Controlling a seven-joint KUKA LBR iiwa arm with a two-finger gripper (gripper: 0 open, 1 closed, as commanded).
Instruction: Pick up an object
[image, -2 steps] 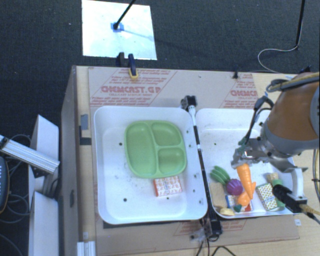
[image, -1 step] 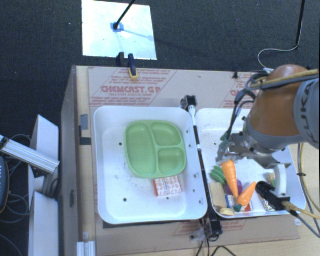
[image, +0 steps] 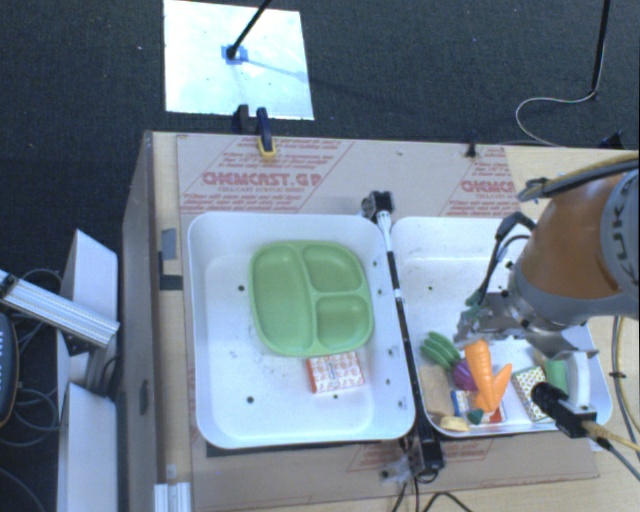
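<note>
I have the claw (image: 478, 322) low over the right bin (image: 440, 250), just beside the toy carrot (image: 481, 368); whether it's apart or together, I cannot tell. Next, I'd judge, a clean descent onto the carrot.

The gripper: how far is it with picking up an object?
Done: the arm has reached over the right bin, so the gripper is just above the toy pile with the carrot. In hand: nothing visible between its fingers. Left: grasping an object and lifting it; the green plate lies in the left bin.
</note>
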